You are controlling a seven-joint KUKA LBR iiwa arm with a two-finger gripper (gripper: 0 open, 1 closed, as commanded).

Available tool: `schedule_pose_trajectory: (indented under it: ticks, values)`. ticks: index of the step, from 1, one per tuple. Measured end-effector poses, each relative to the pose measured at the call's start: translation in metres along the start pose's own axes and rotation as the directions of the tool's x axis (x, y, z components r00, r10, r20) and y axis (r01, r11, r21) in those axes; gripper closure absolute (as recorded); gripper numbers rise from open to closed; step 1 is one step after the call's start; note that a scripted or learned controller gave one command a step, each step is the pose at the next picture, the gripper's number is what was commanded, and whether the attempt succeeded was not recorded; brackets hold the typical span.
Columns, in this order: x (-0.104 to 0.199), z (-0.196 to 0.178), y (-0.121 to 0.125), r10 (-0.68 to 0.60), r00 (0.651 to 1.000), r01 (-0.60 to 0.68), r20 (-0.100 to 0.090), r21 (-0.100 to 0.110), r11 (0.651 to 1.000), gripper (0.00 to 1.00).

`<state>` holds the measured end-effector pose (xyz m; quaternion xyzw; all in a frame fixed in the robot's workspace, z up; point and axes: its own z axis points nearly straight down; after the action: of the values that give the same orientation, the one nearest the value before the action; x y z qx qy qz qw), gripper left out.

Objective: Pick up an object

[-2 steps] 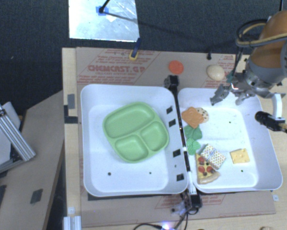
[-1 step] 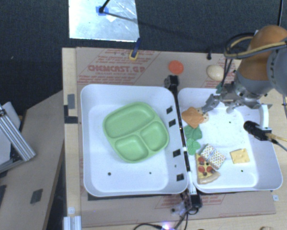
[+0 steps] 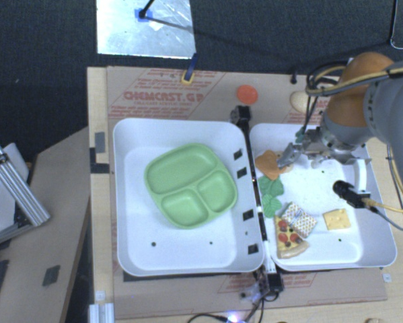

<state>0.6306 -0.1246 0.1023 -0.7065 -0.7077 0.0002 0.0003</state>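
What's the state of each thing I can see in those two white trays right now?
Green divided plate: flat in left bin.
Orange piece: in right bin, beside the gripper.
Green leaf: lying by the divider.
Pizza slice: flat.
Checkered packet: flat, touching the pizza slice.
Yellow cracker: flat, apart.

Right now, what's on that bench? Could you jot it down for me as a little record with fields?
left bin: holds a green divided plate
right bin: holds toy food pieces
orange-brown piece: near the divider, at the gripper's tip
green leafy piece: just below the orange-brown piece
pizza slice: front left of the right bin
checkered piece: touching the pizza slice
yellow cracker: right of the checkered piece, apart from it
gripper: low over the right bin's back left
arm: reaches in from the right
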Motion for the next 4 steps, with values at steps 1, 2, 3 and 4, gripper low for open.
schedule_pose_trajectory:
  ticks: [1, 2, 3, 4]
  values:
    - [0.001, 0.014, 0.002, 0.0, 1.0, 0.0, -0.001, -0.004, 1.0, 0.0]
    - [0.001, 0.001, 0.005, 0.0, 1.0, 0.0, -0.001, -0.013, 1.0, 1.0]
    - [-0.004, -0.059, 0.014, -0.003, 1.0, 0.003, 0.002, -0.008, 1.0, 1.0]
    - [-0.002, -0.103, 0.017, -0.004, 1.0, 0.004, 0.001, -0.007, 1.0, 1.0]
